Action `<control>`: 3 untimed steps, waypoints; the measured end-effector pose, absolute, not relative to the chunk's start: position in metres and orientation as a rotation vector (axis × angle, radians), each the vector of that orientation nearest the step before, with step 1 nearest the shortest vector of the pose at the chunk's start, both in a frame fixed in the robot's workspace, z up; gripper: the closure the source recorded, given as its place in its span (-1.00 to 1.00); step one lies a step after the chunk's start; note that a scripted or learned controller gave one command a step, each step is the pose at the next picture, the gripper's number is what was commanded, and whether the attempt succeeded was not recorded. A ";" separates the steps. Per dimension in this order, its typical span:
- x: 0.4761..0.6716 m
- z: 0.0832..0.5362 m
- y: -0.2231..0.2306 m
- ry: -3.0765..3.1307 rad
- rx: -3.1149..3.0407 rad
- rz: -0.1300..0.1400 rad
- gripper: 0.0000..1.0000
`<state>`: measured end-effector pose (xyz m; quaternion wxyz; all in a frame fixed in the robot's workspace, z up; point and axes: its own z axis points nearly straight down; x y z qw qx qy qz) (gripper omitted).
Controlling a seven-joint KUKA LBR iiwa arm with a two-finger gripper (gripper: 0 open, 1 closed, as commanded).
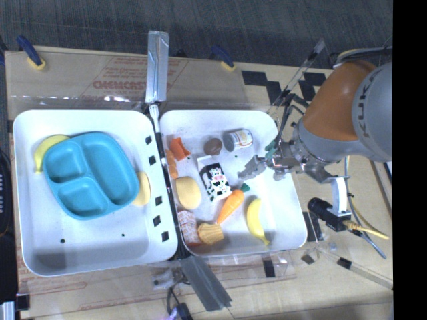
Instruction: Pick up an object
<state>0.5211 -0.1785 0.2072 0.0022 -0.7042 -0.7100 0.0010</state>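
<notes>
The carrot (229, 205) lies tilted near the middle of the right bin (283, 229), with the banana (255, 219) just beside it at 3 o'clock and the cow-print carton (215, 181) at 11 o'clock. The pincer (251, 168) hovers above at 1 o'clock of the carrot, pinching nothing; I cannot tell whether it is spread. A blue divided plate (90, 174) fills the left bin (40, 259).
</notes>
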 end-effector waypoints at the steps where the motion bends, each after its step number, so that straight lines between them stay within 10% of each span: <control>1: 0.487 0.109 -0.181 -2.281 -2.193 -0.015 -1.00; 2: 0.477 0.095 -0.155 -2.341 -2.091 0.000 -1.00; 3: 0.506 0.092 -0.155 -2.503 -1.897 0.000 -1.00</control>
